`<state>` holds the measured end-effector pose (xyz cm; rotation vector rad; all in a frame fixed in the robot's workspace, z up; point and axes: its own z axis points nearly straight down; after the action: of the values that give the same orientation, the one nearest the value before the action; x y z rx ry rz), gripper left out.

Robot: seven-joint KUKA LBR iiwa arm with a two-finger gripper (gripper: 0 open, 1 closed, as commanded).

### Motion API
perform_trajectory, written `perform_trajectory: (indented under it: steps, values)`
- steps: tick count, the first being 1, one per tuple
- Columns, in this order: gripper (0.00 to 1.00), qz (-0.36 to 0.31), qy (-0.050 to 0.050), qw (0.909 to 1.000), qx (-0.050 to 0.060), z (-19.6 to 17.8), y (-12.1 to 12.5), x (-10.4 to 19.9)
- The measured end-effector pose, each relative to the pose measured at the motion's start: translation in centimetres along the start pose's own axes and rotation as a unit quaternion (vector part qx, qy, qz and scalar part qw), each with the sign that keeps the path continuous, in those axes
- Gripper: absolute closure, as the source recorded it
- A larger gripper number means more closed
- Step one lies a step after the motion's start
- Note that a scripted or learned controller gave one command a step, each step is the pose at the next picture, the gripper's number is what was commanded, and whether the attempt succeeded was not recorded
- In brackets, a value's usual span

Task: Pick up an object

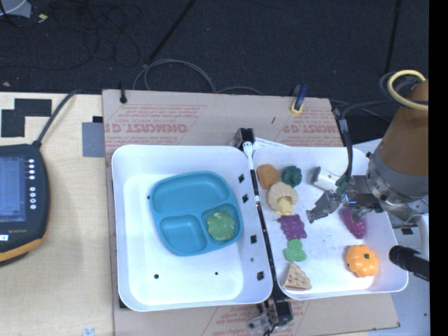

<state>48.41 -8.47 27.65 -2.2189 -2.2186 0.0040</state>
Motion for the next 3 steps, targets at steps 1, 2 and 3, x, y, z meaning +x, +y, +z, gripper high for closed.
perform_trajectory:
  steps: [1, 2, 3]
  values:
    - [0.0, 0.001, -0.001, 1.0, 0.0, 10.8, 7.6, -4.5]
    - [0.0, 0.0, 0.0, 1.0, 0.0, 19.2, 4.6, -2.7]
    - [0.0, -0.002, 0.0, 1.0, -0.004, 18.8, 12.7, -0.5]
